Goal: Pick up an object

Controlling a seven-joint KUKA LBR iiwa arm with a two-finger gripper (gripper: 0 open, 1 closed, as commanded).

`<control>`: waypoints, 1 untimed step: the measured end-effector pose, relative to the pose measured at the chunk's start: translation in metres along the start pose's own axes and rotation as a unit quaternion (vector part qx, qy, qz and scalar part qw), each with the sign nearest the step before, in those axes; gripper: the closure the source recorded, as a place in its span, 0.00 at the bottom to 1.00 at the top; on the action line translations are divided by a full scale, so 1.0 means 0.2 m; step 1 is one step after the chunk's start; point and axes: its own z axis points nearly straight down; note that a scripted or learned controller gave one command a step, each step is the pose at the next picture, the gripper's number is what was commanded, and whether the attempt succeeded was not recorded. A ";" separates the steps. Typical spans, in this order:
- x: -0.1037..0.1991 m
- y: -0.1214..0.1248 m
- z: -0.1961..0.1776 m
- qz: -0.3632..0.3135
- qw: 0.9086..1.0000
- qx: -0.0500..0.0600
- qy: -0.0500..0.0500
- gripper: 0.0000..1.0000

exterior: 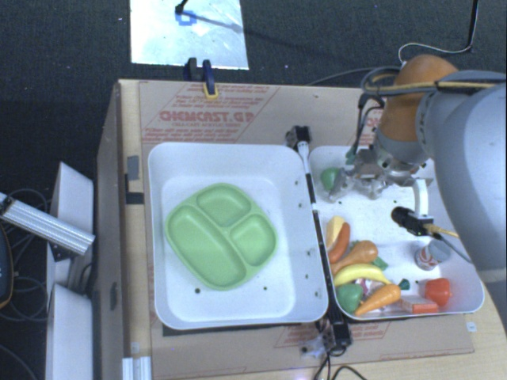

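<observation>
Green divided plate (pixel 221 233) lies alone in the left bin (pixel 170 291). We note the claw (pixel 366 176) low in the right bin's (pixel 467 298) far end, beside a small green toy (pixel 328 178); open or closed, we cannot tell. Banana (pixel 360 275), carrots (pixel 379 297) and other toy food crowd the near end.

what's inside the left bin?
The left bin holds one green divided plate, lying flat with three compartments that look bare. Whatever lies beneath the plate is covered by it. The toy food sits in the right bin under the tool.
</observation>
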 end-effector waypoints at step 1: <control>-0.27 -0.28 -0.49 0.002 0.999 -0.034 0.000 0.00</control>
